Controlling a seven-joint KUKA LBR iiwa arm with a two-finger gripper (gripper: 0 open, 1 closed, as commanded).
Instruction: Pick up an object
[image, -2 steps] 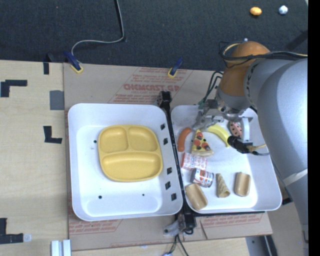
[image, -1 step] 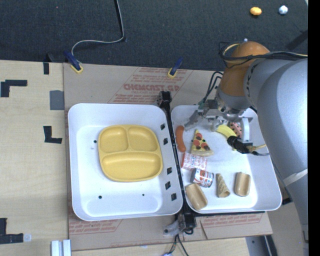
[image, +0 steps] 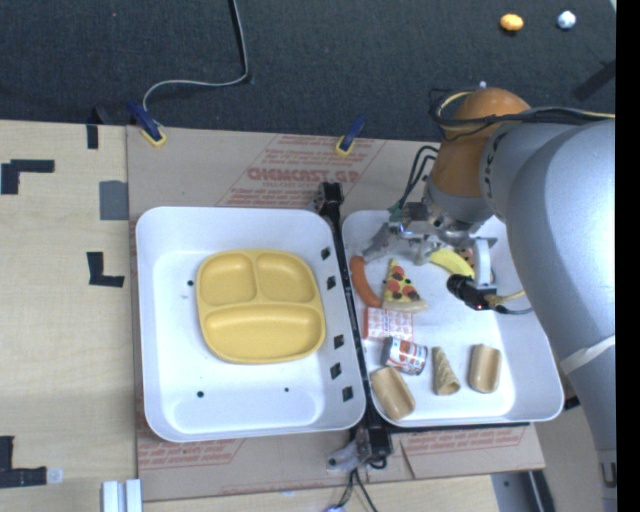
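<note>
My gripper (image: 420, 234) hangs low over the back of the right bin (image: 530, 400), below the arm's orange band (image: 470, 150). Just under it lie a pizza slice (image: 402, 285) and a yellow banana (image: 452, 262), the banana partly hidden by the wrist. An orange-red sausage (image: 363, 282) lies to the gripper's left, along the bin wall. Nothing shows as held in the gripper.
Toward the front of the right bin lie a red-and-white packet (image: 388, 323), a small can (image: 405, 354), a bread roll (image: 392, 392), a cone (image: 444, 370) and a brown loaf piece (image: 484, 368). The left bin (image: 165, 300) holds a yellow divided tray (image: 262, 305).
</note>
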